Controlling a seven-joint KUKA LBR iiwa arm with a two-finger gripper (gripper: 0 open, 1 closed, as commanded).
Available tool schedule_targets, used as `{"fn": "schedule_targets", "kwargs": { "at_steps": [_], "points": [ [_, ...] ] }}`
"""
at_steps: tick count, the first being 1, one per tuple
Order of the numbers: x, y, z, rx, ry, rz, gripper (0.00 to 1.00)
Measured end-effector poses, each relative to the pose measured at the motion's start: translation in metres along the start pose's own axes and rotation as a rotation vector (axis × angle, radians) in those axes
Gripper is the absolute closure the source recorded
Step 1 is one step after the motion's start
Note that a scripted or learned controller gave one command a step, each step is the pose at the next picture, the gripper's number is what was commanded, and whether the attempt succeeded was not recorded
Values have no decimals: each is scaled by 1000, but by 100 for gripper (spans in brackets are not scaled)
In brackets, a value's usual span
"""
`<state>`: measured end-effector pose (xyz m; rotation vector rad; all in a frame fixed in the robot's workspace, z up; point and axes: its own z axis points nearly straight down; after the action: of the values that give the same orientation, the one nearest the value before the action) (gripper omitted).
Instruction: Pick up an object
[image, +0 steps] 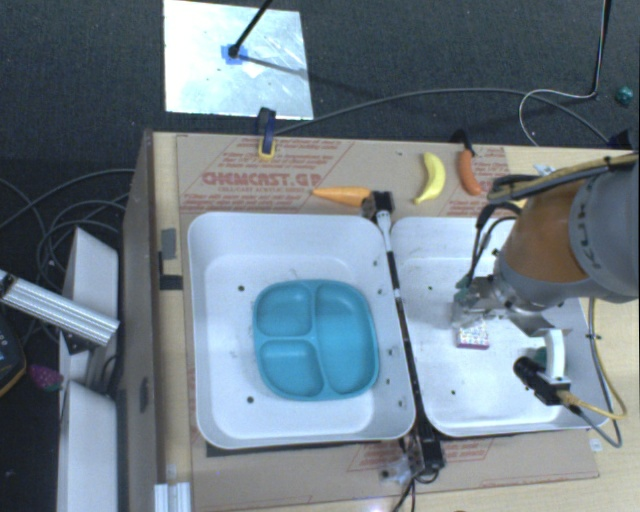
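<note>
The gripper (470, 305) hangs low in the right bin (440, 405), just at 12 o'clock of a small pink-and-white patterned block (473, 336). How wide it stands cannot be told, and nothing is seen held. This looks like the approach before a grasp: next it must settle over the block and close. At 9 o'clock a blue divided plate (315, 335) lies in the left bin (215, 300); farther off, at 12 o'clock, lies a banana (432, 177).
</note>
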<state>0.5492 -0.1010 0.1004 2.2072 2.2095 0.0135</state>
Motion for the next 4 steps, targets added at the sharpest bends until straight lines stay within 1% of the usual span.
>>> {"fn": "schedule_targets", "kwargs": {
  "at_steps": [1,2,3,4],
  "points": [
    [0,0,0,1,0,0,0],
    [-105,55,-22,15,3,1,0],
    [-49,36,10,2,4,-2,0],
    [-50,38,-3,-6,0,-4,100]
  ]
}}
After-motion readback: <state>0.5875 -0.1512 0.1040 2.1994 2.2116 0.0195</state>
